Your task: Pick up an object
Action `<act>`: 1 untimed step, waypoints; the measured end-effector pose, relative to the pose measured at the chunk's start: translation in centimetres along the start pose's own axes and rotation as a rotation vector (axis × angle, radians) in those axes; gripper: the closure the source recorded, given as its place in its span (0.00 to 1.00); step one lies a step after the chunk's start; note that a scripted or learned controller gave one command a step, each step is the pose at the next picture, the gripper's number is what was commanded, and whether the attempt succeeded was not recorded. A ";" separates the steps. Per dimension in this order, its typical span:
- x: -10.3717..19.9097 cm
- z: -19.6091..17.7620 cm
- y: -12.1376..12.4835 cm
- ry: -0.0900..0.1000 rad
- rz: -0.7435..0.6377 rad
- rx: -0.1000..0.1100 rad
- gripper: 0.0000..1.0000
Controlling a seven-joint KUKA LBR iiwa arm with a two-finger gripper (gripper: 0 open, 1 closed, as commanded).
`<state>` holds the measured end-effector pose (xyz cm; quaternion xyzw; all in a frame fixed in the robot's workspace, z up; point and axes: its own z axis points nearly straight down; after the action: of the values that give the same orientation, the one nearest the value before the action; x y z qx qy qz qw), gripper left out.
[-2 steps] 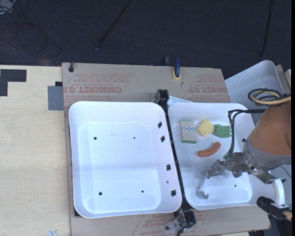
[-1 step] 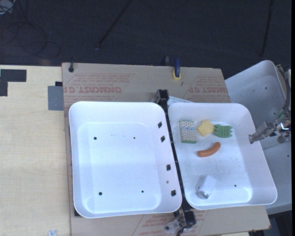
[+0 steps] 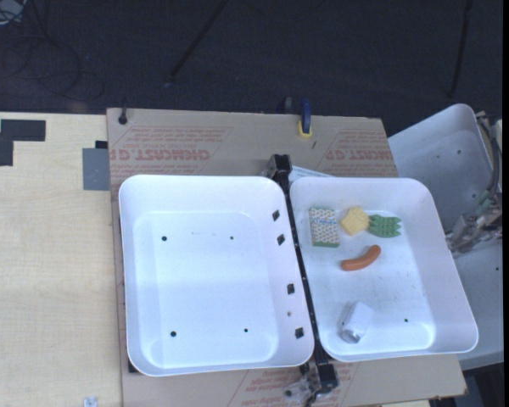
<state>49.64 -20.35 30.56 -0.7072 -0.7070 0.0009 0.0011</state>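
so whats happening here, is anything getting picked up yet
Nothing is being handled at this moment. The right bin holds five small items: a checkered block, a yellow piece, a green piece, an orange sausage-shaped toy and a grey object near the front. All lie loose in the bin, with no pick started.

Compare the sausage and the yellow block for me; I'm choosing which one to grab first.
The sausage is long, thin and orange-red, lying at a slant; the yellow block is short, squarish and pale yellow. The sausage lies apart from the other things, while the yellow block sits between the checkered block and the green piece. Both lie in the right bin.
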 end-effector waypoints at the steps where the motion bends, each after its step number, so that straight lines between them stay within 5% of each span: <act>1: 9.5 1.4 -2.1 0.004 -0.008 0.003 1.00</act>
<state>47.51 -10.89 29.20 -0.7043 -0.7099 0.0005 0.0037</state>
